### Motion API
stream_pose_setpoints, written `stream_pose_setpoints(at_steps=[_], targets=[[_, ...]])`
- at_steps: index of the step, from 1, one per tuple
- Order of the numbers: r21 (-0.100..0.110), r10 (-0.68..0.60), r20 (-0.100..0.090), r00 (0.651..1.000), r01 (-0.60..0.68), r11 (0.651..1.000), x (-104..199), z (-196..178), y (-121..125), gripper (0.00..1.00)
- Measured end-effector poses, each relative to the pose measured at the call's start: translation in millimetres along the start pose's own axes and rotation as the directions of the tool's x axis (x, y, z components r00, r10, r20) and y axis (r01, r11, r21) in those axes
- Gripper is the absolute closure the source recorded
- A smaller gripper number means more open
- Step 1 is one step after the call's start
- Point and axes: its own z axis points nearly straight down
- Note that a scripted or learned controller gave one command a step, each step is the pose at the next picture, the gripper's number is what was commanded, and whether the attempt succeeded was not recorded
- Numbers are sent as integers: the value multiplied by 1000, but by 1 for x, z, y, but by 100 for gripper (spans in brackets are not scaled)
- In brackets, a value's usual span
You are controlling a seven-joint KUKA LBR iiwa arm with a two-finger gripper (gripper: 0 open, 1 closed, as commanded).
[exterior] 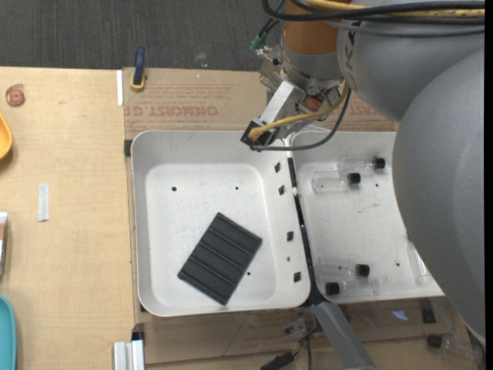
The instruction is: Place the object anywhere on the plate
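Note:
A black ribbed rectangular plate (221,257) lies flat and turned at an angle in the left bin (146,206), toward its front. In the right bin (385,230) rest clear plastic pieces with small black caps, one pair near the back (353,178) and one pair near the front (360,270). My gripper (302,91) hangs over the back rim where the two bins meet, well above and behind the plate. The grey arm and orange wrist band cover it from above. I see nothing held in it.
A yellow cable with a black end (256,135) dangles from the wrist over the left bin's back edge. The arm's grey body (447,168) covers the right bin's right side. A cardboard sheet (185,102) lies behind the bins. The wooden bench (62,206) extends left.

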Motion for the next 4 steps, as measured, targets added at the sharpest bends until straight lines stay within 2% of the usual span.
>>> stream_pose_setpoints(at_steps=[1, 2, 3, 4], targets=[[-2, -522, -1, 853, 522, 853, 43, 34, 3, 100], [-5, -754, 0, 657, 754, 657, 60, -82, -9, 100], [-4, -992, 2, 126, 992, 126, 35, 2, -19, 100], [-7, -994, 3, 112, 994, 112, 63, -139, -28, 100]])
